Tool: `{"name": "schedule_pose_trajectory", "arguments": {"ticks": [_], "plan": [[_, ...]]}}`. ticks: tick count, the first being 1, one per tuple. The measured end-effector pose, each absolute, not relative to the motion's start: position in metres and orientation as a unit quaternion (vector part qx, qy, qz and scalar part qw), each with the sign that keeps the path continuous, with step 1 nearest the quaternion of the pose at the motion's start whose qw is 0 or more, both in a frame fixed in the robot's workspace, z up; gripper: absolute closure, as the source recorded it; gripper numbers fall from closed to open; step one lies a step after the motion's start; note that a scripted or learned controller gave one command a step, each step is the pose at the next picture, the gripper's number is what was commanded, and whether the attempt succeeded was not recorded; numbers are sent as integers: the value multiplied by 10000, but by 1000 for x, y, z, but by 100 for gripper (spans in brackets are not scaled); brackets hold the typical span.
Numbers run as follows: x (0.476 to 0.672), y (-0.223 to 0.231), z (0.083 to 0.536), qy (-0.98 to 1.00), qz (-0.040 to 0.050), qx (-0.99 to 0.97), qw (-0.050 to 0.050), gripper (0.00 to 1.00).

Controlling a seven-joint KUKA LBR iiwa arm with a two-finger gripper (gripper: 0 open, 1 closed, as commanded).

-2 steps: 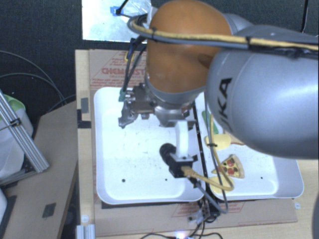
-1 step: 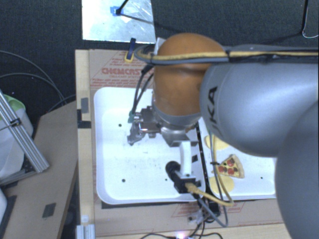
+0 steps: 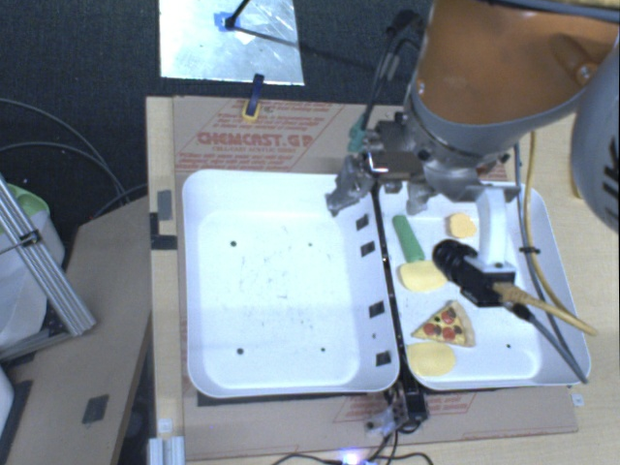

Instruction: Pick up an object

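The grey arm (image 3: 504, 56) leans over the worktop, its jaws spread apart astride the rim where the two white bins meet, with nothing between them. Just below the jaws, in the bin on the arm's side (image 3: 499, 356), lies a green stick (image 3: 408, 238). A small yellow disc (image 3: 462, 226) and a larger yellow disc (image 3: 421, 277) lie beside it. Farther from the jaws sit a toy pizza slice (image 3: 446, 325) and a third yellow disc (image 3: 431, 359).

Gripper (image 3: 380, 197) hovers near green cylinder (image 3: 409, 238) in right bin (image 3: 506, 358).
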State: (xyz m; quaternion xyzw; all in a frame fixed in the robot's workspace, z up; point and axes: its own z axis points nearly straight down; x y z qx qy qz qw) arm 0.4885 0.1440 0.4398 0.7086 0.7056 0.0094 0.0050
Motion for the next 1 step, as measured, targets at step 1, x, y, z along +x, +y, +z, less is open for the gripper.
{"name": "schedule_pose_trajectory", "arguments": {"ticks": [1], "plan": [[488, 149, 442, 7097, 31, 7045, 18, 100]]}}
